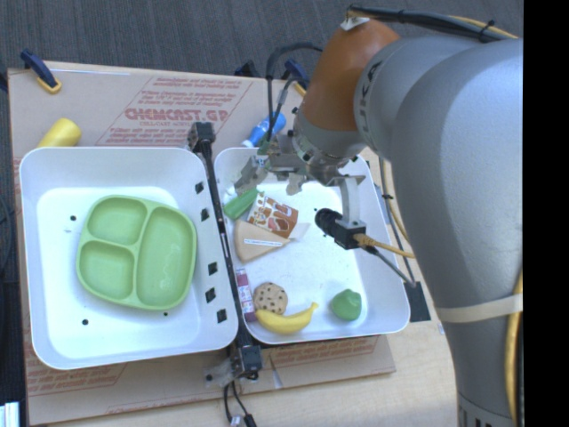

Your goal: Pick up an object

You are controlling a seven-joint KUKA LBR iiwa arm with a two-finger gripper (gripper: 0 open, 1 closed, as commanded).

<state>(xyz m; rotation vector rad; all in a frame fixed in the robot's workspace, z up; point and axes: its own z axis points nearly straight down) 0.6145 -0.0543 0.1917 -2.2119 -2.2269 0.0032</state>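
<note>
My gripper (283,174) hangs low over the back of the right bin (382,278), under the orange band of the wrist. Just below it lie a printed snack packet (272,215) and a tan wedge (256,244). A green piece (238,205) rests at the bin's left wall beside the gripper. Toward the front are a cookie (269,297), a banana (284,319) and a round green fruit (347,305). The arm hides the bin's back right part.
The left bin (44,238) holds a green divided plate (136,252). A black part with a cable (341,229) juts over the right bin. A slim purple bar (242,290) lies along the divider. On the cardboard behind sit a yellow object (60,133) and a blue pen (261,132).
</note>
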